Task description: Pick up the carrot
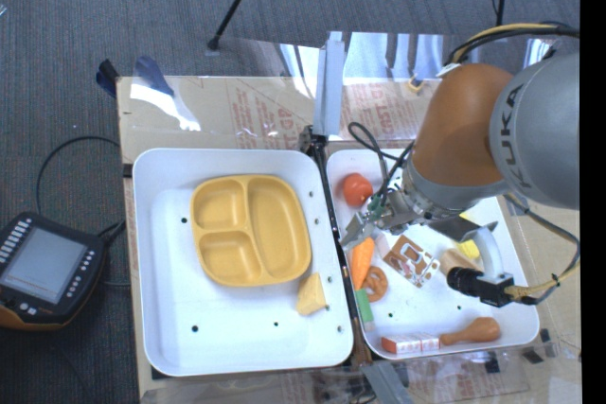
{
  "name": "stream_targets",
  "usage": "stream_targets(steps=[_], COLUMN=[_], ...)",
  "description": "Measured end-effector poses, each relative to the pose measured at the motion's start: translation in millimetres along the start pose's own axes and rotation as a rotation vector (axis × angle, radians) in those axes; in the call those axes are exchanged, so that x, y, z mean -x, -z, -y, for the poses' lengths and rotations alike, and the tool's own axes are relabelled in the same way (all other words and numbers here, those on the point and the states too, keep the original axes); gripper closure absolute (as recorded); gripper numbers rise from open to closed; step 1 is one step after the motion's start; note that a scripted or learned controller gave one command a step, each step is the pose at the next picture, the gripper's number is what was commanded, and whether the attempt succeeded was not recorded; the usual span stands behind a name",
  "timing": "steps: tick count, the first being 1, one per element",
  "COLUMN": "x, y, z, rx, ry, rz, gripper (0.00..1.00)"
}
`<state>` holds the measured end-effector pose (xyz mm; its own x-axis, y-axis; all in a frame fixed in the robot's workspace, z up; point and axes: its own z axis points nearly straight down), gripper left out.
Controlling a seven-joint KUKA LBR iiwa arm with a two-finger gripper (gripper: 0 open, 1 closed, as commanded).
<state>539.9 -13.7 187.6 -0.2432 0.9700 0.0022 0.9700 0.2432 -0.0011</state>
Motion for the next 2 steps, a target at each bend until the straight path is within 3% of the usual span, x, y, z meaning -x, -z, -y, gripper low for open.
stream_targets(steps=[1, 2], x=[64.9, 6.2], y=[-3.3, -3.5], z=[7.9, -4.9], rx=[-0.007, -0.007], ry=[-0.051, -0.030], rz=[0.001, -0.002], gripper=[0.00, 0.00])
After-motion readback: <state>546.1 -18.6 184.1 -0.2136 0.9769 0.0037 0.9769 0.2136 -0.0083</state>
